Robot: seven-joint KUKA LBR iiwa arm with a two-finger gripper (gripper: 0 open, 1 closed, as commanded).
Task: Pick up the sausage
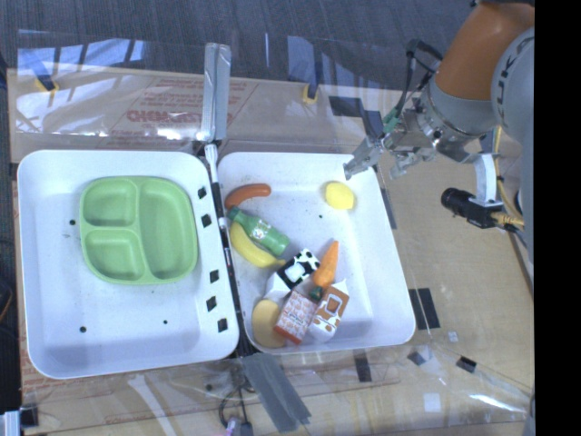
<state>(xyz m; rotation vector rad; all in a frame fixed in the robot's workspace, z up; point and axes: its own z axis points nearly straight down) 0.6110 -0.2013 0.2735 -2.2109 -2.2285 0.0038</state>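
Right bin (386,243) holds sausage (248,193); carton (297,317) print unreadable.

Robot lab: taped bench (472,334), white bins (36,271)

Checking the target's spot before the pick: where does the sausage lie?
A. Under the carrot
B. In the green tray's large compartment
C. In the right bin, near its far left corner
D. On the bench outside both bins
C: the sausage lies in the right bin, near its far left corner, just above the green bottle.
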